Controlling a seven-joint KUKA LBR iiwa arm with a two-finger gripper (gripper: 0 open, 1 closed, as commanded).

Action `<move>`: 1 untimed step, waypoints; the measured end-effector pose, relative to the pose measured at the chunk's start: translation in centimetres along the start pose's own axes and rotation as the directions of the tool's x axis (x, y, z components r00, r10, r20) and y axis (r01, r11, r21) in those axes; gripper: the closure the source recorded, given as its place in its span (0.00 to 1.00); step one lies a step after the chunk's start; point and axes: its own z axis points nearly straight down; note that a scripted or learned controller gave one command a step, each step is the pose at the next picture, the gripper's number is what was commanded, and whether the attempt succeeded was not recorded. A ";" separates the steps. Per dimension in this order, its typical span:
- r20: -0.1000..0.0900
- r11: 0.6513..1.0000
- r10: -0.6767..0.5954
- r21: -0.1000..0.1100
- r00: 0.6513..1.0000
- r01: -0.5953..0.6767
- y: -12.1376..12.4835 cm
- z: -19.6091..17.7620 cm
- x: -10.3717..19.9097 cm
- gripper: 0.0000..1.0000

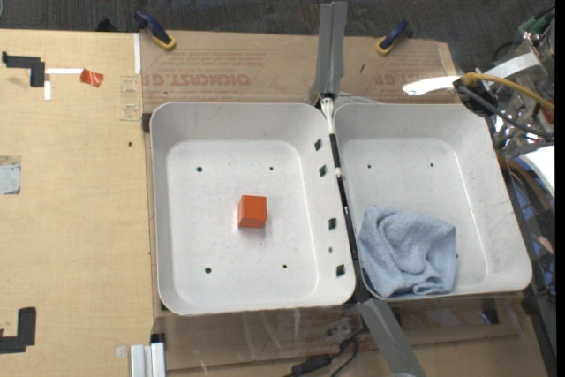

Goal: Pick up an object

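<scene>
Orange block (252, 212), small and cube-like, sitting flat near the middle of the left bin (177, 278). Pale blue-grey cloth (409, 252), crumpled in a loose heap, lying in the right bin's near-left corner, well apart from the block, possibly touching the bin wall.

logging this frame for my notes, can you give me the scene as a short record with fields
left bin: holds one orange block, near its middle
right bin: holds a crumpled light blue cloth, in the near left corner
block and cloth: apart, in separate bins
bench: tan board left of the bins
clamps: at the far edge of the cardboard
</scene>
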 end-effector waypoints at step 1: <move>-0.001 1.000 -0.002 0.002 1.000 0.002 -2.6 13.1 -5.8 1.00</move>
